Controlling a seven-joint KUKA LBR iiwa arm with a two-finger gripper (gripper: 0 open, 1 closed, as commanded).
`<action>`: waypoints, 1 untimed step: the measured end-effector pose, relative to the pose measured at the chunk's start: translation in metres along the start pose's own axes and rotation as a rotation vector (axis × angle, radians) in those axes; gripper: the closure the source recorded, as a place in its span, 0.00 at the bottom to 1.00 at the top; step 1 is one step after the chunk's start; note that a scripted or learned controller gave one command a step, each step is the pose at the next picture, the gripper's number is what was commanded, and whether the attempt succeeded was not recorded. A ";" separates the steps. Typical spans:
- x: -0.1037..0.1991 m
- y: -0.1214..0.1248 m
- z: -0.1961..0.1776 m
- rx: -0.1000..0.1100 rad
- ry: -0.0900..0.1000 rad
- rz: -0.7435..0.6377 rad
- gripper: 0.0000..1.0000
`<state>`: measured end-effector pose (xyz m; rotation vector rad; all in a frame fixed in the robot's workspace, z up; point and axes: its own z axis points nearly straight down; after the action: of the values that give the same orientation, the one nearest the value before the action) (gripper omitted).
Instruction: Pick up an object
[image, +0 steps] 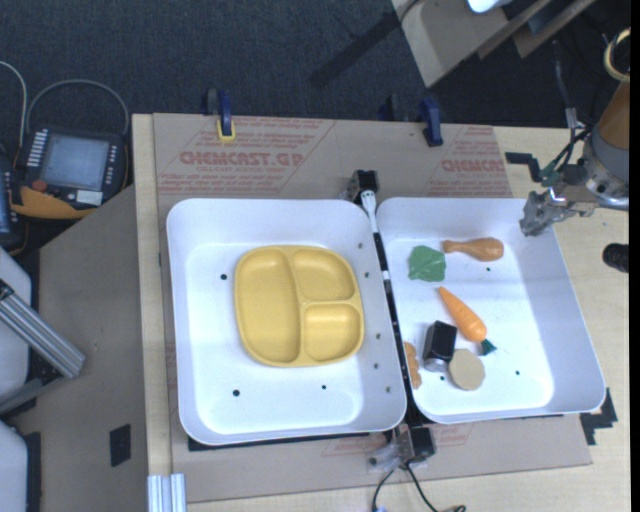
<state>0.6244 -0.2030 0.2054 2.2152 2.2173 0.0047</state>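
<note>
The right bin (560, 300) holds a green leafy piece (427, 263), a tan drumstick (475, 248), an orange carrot (463, 314), a black block (439, 342), a beige round disc (466, 372) and a small orange piece (411, 364) at its left wall. My gripper (540, 212) hangs over the bin's far right corner, up and to the right of the drumstick, with nothing seen between its fingers.
The left bin (200, 300) holds a yellow divided plate (298, 303). Clamps (226, 113) stand at the bench's far edge. A pendant with a screen (70, 165) lies off the bench to the left.
</note>
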 end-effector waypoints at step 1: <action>-0.001 0.002 -0.044 0.000 0.000 0.000 1.00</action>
<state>0.6257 -0.2034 0.2492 2.2152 2.2173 0.0045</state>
